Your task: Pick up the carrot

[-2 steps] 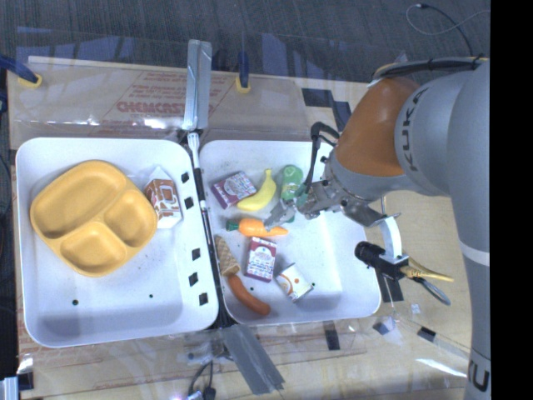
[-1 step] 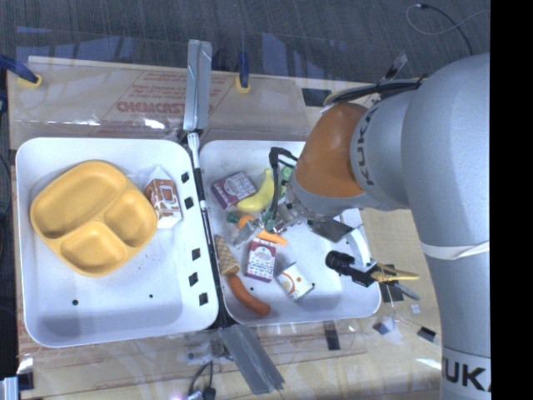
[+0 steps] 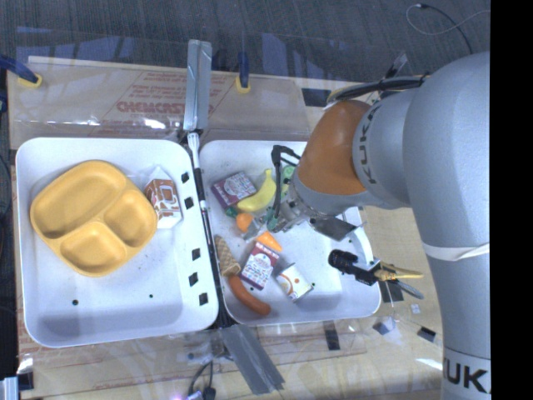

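The claw (image 3: 279, 215) hovers beside the carrot (image 3: 268, 242), its grip state untellable; crowding banana (image 3: 260, 195) risks a wrong grab.

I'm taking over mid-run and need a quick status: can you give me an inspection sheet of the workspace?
Surface: two white bins, left bin and right bin, on a bench.
Job's things: carrot in the right bin, beside the arm's wrist.
Clutter: banana, sausage, cone, small cartons in the right bin; yellow tray and carton in the left.
Grippers: gripper low over the right bin; jaws hidden.
Cables: black cable by the wrist.
Surroundings: dark carpet.
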